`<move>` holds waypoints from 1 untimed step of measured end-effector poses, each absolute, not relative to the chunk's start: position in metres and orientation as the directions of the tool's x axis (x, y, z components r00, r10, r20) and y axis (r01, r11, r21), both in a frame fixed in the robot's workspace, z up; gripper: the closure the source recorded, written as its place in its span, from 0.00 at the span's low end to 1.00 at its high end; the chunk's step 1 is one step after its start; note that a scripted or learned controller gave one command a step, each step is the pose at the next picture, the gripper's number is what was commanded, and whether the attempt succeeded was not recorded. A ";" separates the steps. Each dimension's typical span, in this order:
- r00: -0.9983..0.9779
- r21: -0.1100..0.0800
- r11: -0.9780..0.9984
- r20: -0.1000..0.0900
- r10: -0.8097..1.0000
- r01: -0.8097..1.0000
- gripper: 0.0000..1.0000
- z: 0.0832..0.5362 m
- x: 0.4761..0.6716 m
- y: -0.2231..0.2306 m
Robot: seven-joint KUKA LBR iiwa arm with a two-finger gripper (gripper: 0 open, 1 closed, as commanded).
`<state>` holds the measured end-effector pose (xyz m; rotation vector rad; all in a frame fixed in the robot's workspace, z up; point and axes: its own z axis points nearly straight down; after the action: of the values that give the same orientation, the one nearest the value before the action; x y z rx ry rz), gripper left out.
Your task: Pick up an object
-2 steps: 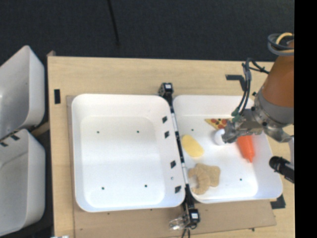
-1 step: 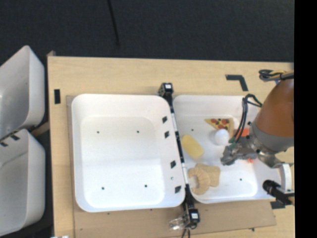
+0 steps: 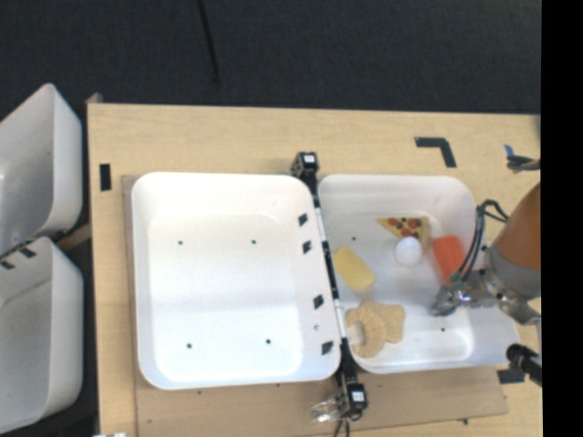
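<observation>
The right bin holds several objects: a pizza slice at the back, a white ball just in front of it, an orange block to the ball's right, a yellow wedge near the left wall and a tan cookie-like piece at the front left. My gripper reaches in from the right edge and hangs low over the bin floor, just in front of the orange block and right of the tan piece. Nothing is visible between its tips.
The left bin lies beside the right one, with a black-clipped divider between them. Cables loop by the wrist above the orange block. White containers stand off the bench at the left.
</observation>
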<state>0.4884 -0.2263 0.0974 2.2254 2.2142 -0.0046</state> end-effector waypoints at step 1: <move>-0.005 0.006 0.005 -0.003 1.000 1.000 1.00 0.102 0.549 -0.219</move>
<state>0.5485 -0.2195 0.1016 2.2114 2.2228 0.0039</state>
